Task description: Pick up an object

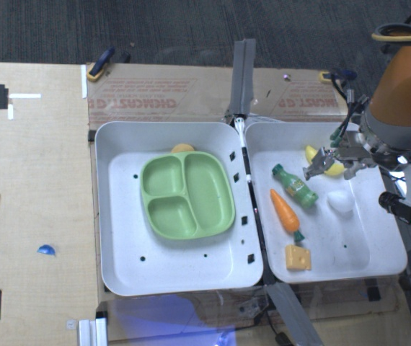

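Note:
In the right bin (378, 258) lie a green bottle (295, 187), an orange carrot (285, 211), a yellow cheese wedge (298, 258), a white rounded piece (341, 202) and a yellow fruit (314, 153). My gripper (334, 166) hangs low over the back of that bin, right at the yellow fruit, part of which it hides. Its fingers stand apart, open, one on each side of the yellow fruit. The bottle lies just left of the gripper and the white piece just in front of it.
The left bin (119, 258) holds a green divided plate (188, 193) with a small yellow thing (183, 148) behind it. A grey divider (243, 78) rises between the bins at the back. My arm fills the right bin's far right corner.

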You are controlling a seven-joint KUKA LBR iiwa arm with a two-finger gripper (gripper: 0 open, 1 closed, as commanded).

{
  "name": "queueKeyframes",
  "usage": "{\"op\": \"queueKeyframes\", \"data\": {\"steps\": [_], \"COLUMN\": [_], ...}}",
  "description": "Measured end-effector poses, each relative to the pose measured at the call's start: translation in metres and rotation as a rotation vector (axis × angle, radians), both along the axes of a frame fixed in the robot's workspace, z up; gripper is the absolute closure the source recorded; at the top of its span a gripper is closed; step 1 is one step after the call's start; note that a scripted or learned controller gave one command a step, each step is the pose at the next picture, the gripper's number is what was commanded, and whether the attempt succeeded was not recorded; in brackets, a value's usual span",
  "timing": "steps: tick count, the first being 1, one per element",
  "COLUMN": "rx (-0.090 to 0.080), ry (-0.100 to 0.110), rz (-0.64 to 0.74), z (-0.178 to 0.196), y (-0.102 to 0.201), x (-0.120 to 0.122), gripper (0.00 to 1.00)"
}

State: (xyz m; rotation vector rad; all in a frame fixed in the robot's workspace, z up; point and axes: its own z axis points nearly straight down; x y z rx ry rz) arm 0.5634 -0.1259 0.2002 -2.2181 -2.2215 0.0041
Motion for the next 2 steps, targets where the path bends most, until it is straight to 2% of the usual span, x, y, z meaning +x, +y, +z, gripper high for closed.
{"op": "queueKeyframes", "data": {"steps": [1, 2], "rx": [0.0, -0.001], "ry": [-0.003, -0.006], "rz": [0.257, 0.25], "z": [-0.109, -0.098], "y": [0.027, 0.024], "x": [0.01, 0.011], "gripper": [0.0, 1.0]}}
